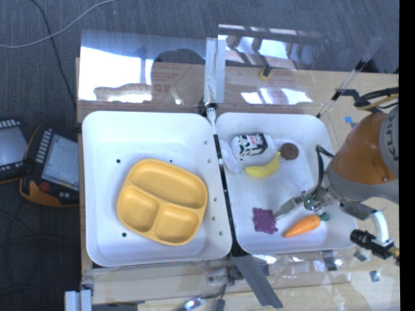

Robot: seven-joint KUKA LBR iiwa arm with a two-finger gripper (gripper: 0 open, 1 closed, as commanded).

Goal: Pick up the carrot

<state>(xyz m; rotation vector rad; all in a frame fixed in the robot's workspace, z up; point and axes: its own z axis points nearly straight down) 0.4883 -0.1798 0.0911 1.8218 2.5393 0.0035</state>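
Arm (373, 157): grey casing, broad orange band above the wrist. Gripper (285, 208): slim metallic fingers. Black cables near the wrist.

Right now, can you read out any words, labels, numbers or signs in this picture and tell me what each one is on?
No text can be read.
Small white carton with black patches: the markings are too blurred to read.
Orange-edged handheld pendant with a grey screen: the screen and keys are too small to read.

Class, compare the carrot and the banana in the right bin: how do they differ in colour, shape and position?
The carrot is orange; the banana is yellow. The carrot is straight and tapers to a point; the banana curves. The carrot lies near the bin's front edge beside the gripper; the banana lies further back by a black-and-white carton. Both rest in the right bin.
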